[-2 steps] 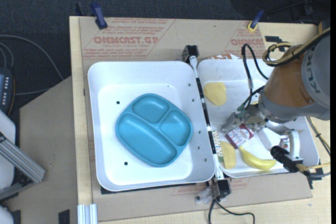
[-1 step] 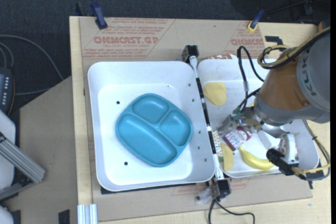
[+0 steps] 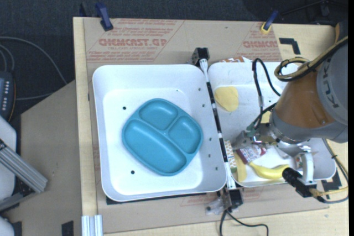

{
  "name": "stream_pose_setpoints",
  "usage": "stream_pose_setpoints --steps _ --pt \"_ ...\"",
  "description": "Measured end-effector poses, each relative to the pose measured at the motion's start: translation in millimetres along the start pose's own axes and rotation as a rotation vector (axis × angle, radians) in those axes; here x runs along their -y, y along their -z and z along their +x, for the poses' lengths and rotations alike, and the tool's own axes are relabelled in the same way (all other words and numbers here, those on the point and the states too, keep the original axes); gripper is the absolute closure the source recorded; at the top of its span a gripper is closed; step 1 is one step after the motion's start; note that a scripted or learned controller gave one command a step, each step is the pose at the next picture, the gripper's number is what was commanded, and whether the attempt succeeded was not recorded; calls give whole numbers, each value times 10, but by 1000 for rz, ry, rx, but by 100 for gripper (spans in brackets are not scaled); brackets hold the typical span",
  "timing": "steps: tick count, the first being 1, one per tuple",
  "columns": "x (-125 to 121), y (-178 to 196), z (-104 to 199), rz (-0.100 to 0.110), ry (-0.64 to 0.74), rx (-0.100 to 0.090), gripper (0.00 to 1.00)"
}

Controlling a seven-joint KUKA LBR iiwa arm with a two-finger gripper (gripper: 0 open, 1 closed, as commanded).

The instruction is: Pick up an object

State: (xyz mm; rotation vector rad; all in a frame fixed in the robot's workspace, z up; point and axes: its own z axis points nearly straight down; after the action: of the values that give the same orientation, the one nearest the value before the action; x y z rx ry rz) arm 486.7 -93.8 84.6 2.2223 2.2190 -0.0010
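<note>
The arm's orange band [image 3: 301,98] and grey wrist cover much of the right bin [image 3: 243,70]. My gripper [image 3: 255,143] reaches down into that bin's near left part, over a small red and white packet [image 3: 247,151]. A yellow banana [image 3: 266,171] lies just in front of it at the bin's near edge. Farther back in the same bin rests a pale yellow round object [image 3: 227,98], apart from the gripper. Nothing shows between the gripper's tips.
The left bin [image 3: 105,85] holds a blue divided plate [image 3: 161,136] at its middle. A black divider rail [image 3: 213,113] runs between the two bins. Cables [image 3: 260,83] loop above the right bin beside the arm. Blue and yellow clamps sit at the bench's far edge.
</note>
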Motion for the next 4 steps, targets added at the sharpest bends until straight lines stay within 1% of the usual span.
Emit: stream_pose_setpoints --steps 1,2,3,4 --pt "-207 -3 -19 -1 1 -1 0" --pt "-26 -4 -25 2 1 -2 0" --pt "-359 -1 -112 -1 1 0 0" --pt "79 -4 -22 1 1 -2 0"
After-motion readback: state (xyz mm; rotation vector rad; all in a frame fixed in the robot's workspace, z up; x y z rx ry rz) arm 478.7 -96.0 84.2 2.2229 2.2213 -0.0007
